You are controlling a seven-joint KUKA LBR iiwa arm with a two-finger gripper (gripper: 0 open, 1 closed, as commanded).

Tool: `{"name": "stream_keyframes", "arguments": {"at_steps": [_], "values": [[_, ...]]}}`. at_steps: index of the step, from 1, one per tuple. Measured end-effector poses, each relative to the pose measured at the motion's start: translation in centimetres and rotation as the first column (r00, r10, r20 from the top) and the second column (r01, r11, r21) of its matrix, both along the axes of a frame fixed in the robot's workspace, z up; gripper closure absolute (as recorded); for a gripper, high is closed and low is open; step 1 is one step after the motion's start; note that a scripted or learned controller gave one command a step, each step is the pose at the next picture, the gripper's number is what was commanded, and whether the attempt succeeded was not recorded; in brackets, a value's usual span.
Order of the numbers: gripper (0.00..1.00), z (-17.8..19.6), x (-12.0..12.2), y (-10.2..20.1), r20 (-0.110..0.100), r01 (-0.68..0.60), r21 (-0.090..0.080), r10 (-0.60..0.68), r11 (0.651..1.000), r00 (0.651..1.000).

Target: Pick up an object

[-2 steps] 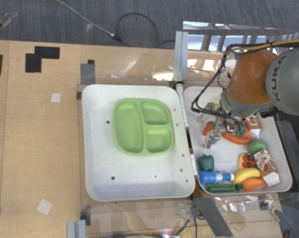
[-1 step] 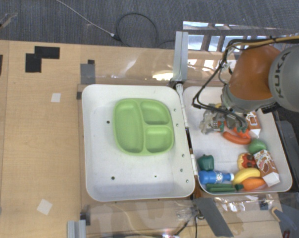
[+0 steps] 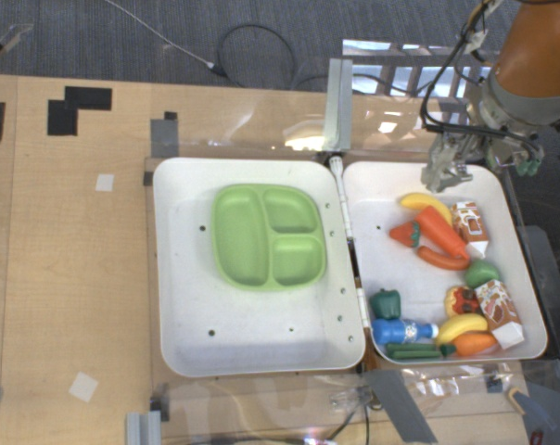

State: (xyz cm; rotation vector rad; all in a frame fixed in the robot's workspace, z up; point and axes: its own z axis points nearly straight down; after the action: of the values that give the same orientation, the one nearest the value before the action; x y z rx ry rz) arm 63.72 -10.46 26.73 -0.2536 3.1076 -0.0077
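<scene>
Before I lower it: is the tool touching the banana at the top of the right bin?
Apart. The camera view shows white bin floor between the tool and the banana.

Matt green plastic tray point(image 3: 266, 236), smooth white bins point(image 3: 183, 341), pale wood bench point(image 3: 67, 276).

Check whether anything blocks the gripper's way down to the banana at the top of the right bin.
Nothing visible does. The gripper hangs just above the banana, with bare bin floor between them. The carrot lies on the banana's far side.
</scene>
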Motion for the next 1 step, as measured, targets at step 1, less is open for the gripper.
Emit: {"name": "stream_keyframes", "arguments": {"at_steps": [1], "values": [[0.00, -0.63, -0.19, 0.11, -0.012, -0.001, 0.003, 0.001, 1.000, 1.000]]}}
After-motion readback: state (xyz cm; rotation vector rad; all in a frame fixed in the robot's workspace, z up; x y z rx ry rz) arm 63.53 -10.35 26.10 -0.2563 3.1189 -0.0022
